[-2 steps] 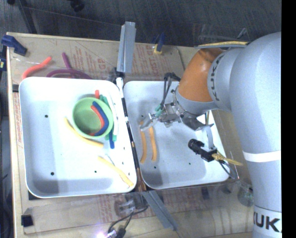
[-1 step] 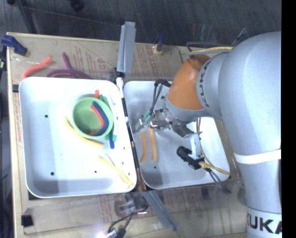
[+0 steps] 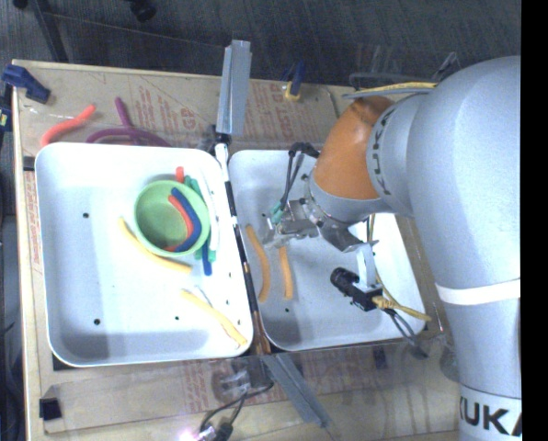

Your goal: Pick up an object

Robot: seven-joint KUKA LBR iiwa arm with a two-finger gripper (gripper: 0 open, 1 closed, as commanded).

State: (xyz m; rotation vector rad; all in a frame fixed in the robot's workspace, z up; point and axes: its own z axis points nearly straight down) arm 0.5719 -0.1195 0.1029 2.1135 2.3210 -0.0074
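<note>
My end effector (image 3: 279, 231) hangs low inside the right bin (image 3: 322, 324), close to that bin's left wall, with my grey arm and its orange band reaching in from the right and covering much of the bin's far side. From this slanted overhead angle I cannot tell whether the end effector is spread or pressed together, and I see nothing held in it. Just beside and below it, on the white floor of the same bin, lie two slim orange strips, the longer orange strip (image 3: 263, 266) nearest the dividing wall and the shorter orange strip (image 3: 286, 274) alongside it, apart from each other and roughly parallel. They are the nearest loose things to me, so I judge one of them to be the likely pick; both lie flat, which probably leaves little edge to catch and calls for a low, well-centred descent. Across the divider, the left bin (image 3: 51, 246) holds a green bowl (image 3: 164, 217) with a red curved piece (image 3: 184, 208) and a blue curved piece (image 3: 200, 220) resting in it, and a yellow strip (image 3: 217, 316) lies near that bin's lower right corner. Beyond the bins, a purple hose (image 3: 127, 137) rests on the brown surface (image 3: 164, 95).
</note>
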